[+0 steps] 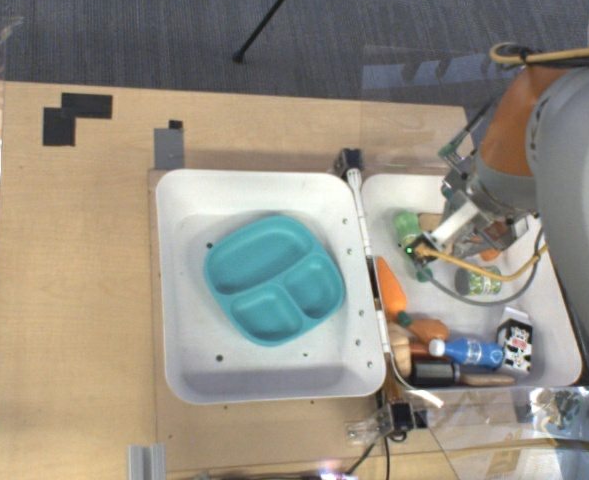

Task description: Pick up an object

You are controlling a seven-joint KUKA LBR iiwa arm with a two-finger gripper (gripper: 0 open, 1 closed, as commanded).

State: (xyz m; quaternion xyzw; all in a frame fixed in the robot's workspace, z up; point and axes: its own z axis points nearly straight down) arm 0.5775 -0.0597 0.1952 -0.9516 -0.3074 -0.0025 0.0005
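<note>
We see the end effector point(482, 230) over the right shallow white bin point(549, 343); we cannot tell how open it is or whether it grips anything. A small green object point(406, 228) lies just beside it. An orange carrot-shaped toy point(391, 288) and a blue plastic bottle point(472, 352) lie lower in our view.

Plate point(274, 278) in left bin point(189, 360), carrot point(391, 288), bottle point(471, 352) in right bin point(386, 194)

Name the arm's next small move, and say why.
Probably a short descent toward the green object, I'd judge: the gripper hangs above the far end of the right bin, close beside that object, while the carrot and blue bottle lie farther off toward the near edge.
</note>
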